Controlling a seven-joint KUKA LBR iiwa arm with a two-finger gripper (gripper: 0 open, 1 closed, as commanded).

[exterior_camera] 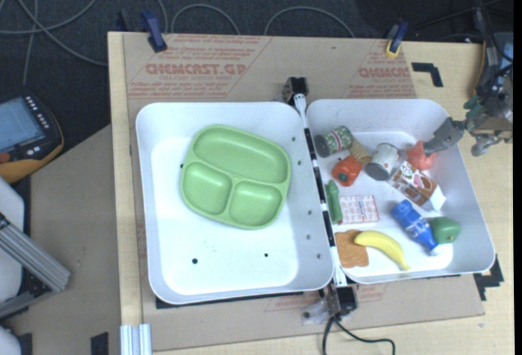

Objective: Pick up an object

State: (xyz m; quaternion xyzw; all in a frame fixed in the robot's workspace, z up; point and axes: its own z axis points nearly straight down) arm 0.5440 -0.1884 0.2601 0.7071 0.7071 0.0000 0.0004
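The worktop [245, 68] is a flat sheet printed with red lettering, clamped at its far edge so it cannot shift. On it sit two shallow white bins with smooth rounded walls, side by side. The left bin [163, 182] holds a glossy green divided plate [235, 176] lying flat. The right bin [465, 215] gathers the candidates for picking, small toy foods crowded together: a blue bottle [412, 224], a curved yellow banana [382, 246], a silver can [381, 161], an orange-red piece [346, 171]. The gripper [444, 135] reaches over that bin's far right corner, just beside a red piece [419, 156]; whether its fingers are parted I cannot tell, and nothing visibly sits between them.
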